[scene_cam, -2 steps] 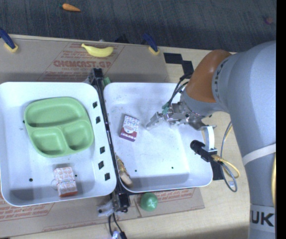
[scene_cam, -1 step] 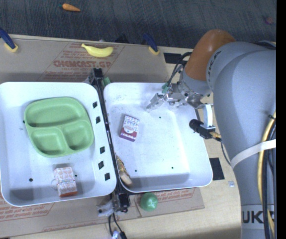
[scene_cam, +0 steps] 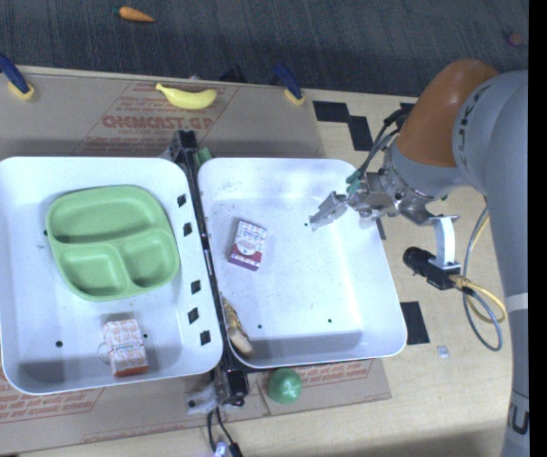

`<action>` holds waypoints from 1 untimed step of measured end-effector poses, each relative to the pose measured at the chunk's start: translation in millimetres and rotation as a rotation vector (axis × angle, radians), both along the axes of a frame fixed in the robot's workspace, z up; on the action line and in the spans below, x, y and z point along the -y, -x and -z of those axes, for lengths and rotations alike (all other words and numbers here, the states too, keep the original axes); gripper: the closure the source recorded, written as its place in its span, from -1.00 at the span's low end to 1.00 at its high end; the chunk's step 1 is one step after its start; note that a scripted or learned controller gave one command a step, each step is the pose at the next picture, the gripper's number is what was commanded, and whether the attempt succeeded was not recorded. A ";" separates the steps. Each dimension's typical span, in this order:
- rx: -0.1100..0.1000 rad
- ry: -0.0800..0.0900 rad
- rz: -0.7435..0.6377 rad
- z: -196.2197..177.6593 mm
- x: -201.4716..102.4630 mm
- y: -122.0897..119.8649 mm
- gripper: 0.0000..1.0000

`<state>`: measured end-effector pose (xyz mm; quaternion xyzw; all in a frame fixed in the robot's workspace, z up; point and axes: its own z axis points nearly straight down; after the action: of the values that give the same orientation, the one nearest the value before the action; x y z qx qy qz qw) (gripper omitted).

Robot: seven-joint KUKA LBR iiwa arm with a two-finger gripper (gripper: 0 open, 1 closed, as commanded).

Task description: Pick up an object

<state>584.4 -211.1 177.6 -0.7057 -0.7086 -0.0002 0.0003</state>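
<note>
Clearly "CHEMCAST" on cardboard (scene_cam: 149,122)

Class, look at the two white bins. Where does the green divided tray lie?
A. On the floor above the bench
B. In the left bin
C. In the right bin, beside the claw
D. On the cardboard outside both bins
B: the green divided tray rests inside the left bin, above a small packet; the claw is over the right bin.

— Both bins (scene_cam: 283,346) look like smooth white plastic, faintly glossy. The green tray (scene_cam: 111,241)?

— Matt plastic. The bench top (scene_cam: 121,117) is printed brown cardboard.

— The small carton (scene_cam: 248,245)?

— Printed paper, probably; it's too small to be sure.
</note>
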 end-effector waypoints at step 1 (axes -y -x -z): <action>-0.001 -0.001 -0.001 26.1 -1.0 -72.2 -1.00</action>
<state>656.7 -210.2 151.4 -0.7054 -0.7088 0.0000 0.0012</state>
